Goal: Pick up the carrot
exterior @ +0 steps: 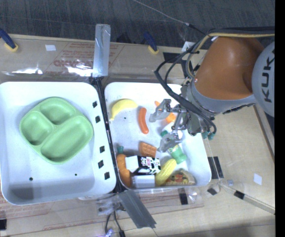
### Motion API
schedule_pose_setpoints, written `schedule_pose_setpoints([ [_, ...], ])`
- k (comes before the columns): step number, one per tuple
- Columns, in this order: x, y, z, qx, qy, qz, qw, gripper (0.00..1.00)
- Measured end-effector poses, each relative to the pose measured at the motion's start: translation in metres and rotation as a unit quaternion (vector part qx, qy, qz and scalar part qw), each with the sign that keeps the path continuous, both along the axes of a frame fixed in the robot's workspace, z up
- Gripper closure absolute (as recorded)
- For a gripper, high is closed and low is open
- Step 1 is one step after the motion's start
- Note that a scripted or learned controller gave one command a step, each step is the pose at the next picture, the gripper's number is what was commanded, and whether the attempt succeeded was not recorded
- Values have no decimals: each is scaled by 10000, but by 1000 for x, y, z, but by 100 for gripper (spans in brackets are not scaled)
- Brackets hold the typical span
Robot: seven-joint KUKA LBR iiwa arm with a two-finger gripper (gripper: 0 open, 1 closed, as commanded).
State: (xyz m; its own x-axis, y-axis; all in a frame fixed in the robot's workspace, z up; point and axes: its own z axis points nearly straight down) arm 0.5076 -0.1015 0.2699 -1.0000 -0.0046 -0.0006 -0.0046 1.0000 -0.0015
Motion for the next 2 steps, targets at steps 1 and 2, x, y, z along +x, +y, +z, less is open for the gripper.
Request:
schedule_pose_setpoints([
  [1, 60, -78, -53, 6, 14, -645, 9979, 0],
  [2, 87, -106, -154, 18, 51, -1137, 9935, 0],
])
